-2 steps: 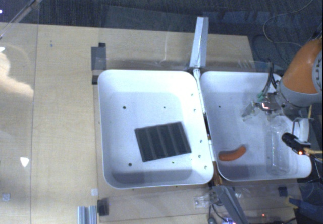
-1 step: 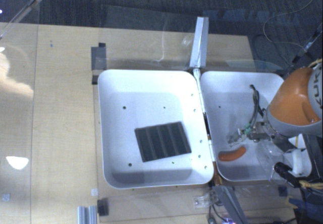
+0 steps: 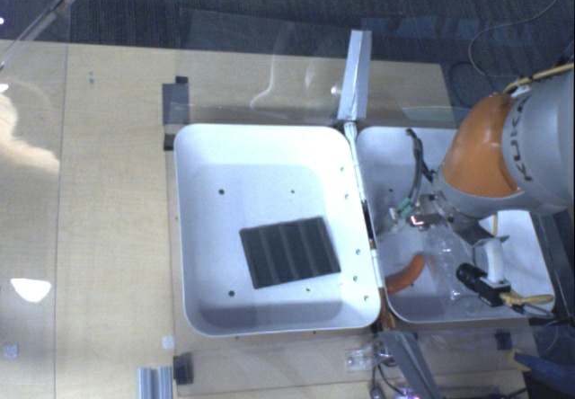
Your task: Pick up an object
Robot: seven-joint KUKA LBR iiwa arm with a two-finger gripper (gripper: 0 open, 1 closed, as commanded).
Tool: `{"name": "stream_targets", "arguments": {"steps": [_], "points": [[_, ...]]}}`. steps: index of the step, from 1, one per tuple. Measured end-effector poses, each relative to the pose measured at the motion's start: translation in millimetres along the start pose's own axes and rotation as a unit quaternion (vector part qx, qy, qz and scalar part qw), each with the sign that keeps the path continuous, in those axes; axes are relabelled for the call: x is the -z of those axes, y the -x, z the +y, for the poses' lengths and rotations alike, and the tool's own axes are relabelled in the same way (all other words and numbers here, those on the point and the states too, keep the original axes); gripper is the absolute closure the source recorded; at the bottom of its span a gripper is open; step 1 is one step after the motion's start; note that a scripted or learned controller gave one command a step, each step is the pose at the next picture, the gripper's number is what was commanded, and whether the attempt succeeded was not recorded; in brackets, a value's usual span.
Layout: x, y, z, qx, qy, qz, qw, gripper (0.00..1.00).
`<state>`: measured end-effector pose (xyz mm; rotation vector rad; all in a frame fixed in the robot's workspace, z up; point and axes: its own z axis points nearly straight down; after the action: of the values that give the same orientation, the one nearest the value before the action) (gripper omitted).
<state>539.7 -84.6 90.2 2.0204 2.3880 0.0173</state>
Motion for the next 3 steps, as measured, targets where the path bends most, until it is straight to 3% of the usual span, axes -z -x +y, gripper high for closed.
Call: {"name": "stream_targets", "arguments": {"steps": [1,2,3], "points": [[1.0,17.1,-44.5,0.010,0.000,-0.001,0.9999,0.00],[13.3,16.9,-40.2,0.011,0.005,-0.002,0.9999,1.00],[13.3,16.9,-40.2,0.011,0.005,-0.002,0.9999,0.00]]}}
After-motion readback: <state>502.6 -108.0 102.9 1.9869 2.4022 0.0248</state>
